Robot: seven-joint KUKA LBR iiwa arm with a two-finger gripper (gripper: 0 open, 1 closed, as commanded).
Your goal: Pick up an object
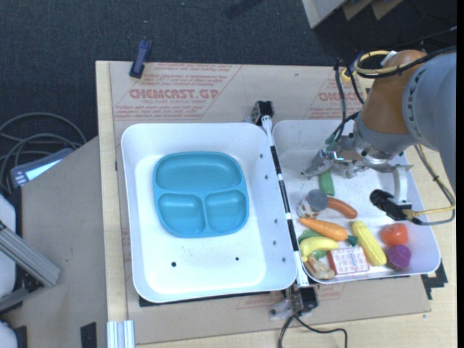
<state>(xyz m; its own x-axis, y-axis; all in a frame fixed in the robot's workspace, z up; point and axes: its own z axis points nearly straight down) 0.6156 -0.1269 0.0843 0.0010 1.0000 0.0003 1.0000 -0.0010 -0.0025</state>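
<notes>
the gripper (pixel 328 167) hung low in the right bin (pixel 428 263), its grip impossible to tell, a green vegetable (pixel 327 183) just below it.

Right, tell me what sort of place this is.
Probably a robotics lab test bench, not a kitchen. A grey arm with an orange band reaches over two white bins clamped to a paper-covered board; the right bin holds toy food such as a plastic corn cob, and loose cables lie on dark carpet.

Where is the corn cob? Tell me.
The corn cob lies in the right bin, near its front edge, between the banana and the tomato.
</notes>
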